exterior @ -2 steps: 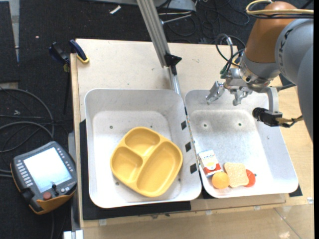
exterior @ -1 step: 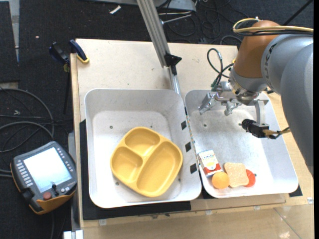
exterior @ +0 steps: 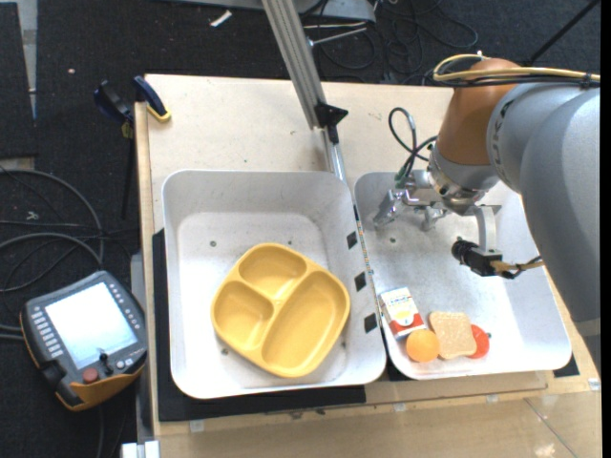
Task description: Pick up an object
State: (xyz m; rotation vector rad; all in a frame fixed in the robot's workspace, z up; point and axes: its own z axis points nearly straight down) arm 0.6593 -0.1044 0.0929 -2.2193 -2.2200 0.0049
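Pick not started: two-finger metal gripper (exterior: pixel 409 208) spread, holding nothing, well apart from round orange fruit (exterior: pixel 422 346).

We count two white bins (exterior: pixel 181 208), one yellow divided plate (exterior: pixel 280 307), one small carton (exterior: pixel 398 310), one orange ball (exterior: pixel 422 345), one toast slice (exterior: pixel 452 334), one red piece (exterior: pixel 480 343).

A teach pendant (exterior: pixel 84 337) lies left of the bench (exterior: pixel 229 122).
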